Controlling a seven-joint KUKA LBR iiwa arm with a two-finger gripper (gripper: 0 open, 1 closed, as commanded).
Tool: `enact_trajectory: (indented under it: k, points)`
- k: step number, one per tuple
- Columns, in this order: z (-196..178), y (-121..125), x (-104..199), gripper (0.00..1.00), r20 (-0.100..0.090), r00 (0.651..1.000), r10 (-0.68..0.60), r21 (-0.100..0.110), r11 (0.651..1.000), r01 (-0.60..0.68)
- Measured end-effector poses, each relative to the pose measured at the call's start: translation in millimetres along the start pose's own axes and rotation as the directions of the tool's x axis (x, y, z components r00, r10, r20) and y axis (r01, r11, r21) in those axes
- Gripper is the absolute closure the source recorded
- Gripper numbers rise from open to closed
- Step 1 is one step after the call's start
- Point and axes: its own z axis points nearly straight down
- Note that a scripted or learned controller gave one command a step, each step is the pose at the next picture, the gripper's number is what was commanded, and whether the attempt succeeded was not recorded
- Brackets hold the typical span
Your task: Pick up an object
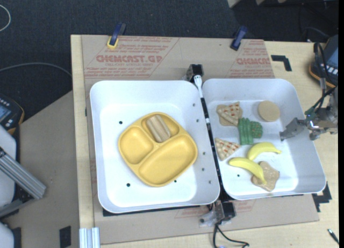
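Observation:
The right bin (307, 172) holds several toy foods. A round tan biscuit (269, 111) lies at the back, and a triangular sandwich piece (230, 113) sits to its left. A green leafy piece (249, 130) lies in the middle, with a second triangular piece (227, 148) in front of it. Two yellow bananas (264, 149) (247, 167) lie toward the front beside a tan bread chunk (268, 177). My gripper (294, 127) hangs low over the bin's right side. It is right of the green piece, below the biscuit, and touches none of them.
The left bin (102, 134) holds a yellow divided plate (161, 161) with a brown sausage roll (158, 127) in its back compartment. Both bins rest on a cardboard-covered bench (161, 53). A dark clip (194, 72) sits where the bins meet at the back.

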Motion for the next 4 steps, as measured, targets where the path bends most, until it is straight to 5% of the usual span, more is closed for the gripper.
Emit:
enact_trajectory:
  k: [1, 2, 4]
  points:
    - [-51, -30, 30, 0.0, 0.001, 1.0, -0.003, -0.004, 1.0, 0.003]
    - [-59, -28, 28, 1.0, 0.002, 1.0, -0.002, -0.005, 1.0, 0.002]
    - [-66, -29, 161, 1.0, -0.003, 1.0, -0.007, 0.001, 1.0, 0.007]
